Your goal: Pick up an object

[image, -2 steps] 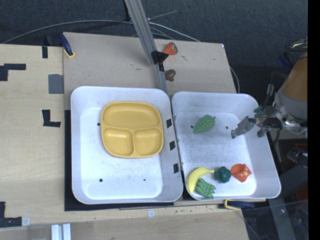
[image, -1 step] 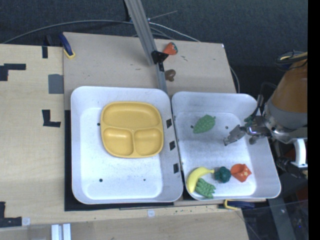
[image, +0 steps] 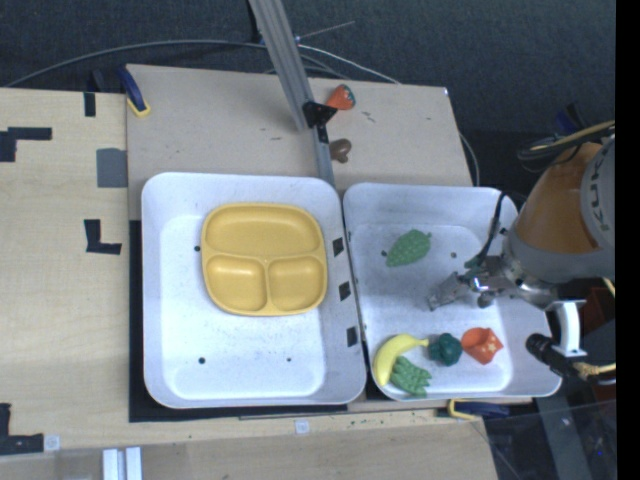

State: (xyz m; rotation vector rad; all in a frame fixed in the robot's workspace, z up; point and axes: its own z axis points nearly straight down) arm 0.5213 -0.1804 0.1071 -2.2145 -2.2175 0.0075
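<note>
In the right bin (image: 470,208), my gripper (image: 445,294) hovers over bare floor near the middle, reaching in from the right. A green leafy toy (image: 408,247) lies up and to its left, apart from it. Along the bin's front edge sit a yellow banana (image: 392,352), a light green ridged toy (image: 410,376), a dark green broccoli-like toy (image: 445,349) and a red-orange pepper-like toy (image: 482,344). All four lie below the gripper and clear of it. Nothing shows in the gripper.
The left bin (image: 170,268) holds a yellow three-compartment plate (image: 264,258). A grey pole (image: 285,48) with a black clamp stands behind the wall between the bins. A small orange object (image: 342,96) and a brown one (image: 341,150) lie on the bench behind them.
</note>
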